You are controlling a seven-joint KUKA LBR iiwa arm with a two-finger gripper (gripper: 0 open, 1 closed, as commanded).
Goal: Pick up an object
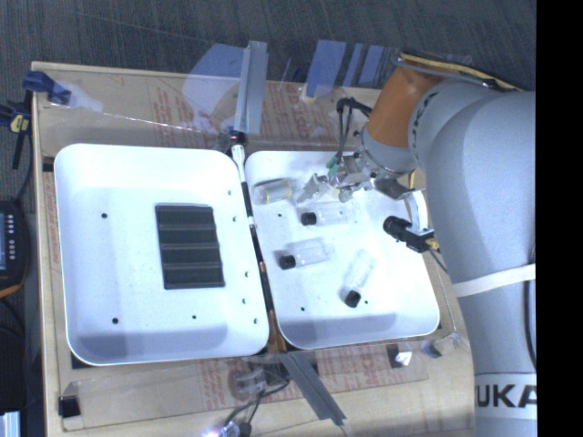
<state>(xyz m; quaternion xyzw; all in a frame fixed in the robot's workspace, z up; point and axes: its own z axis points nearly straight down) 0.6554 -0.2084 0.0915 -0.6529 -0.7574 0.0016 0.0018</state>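
Only "UKA" read on the arm (496, 244); gripper (344, 178) hung over right bin (414, 321) w/ small bottles (357, 279); finger state couldn't be told.

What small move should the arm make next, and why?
Probably lower the gripper a little onto the clear item beside it at the back of the right bin. Nothing visibly sits in it, and that item is the nearest thing.

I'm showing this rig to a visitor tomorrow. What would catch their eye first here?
The big grey arm with its orange band, reaching in from the right over the right bin. Next, the dark ribbed slab lying alone in the left bin, against small clear bottles scattered in the right one.
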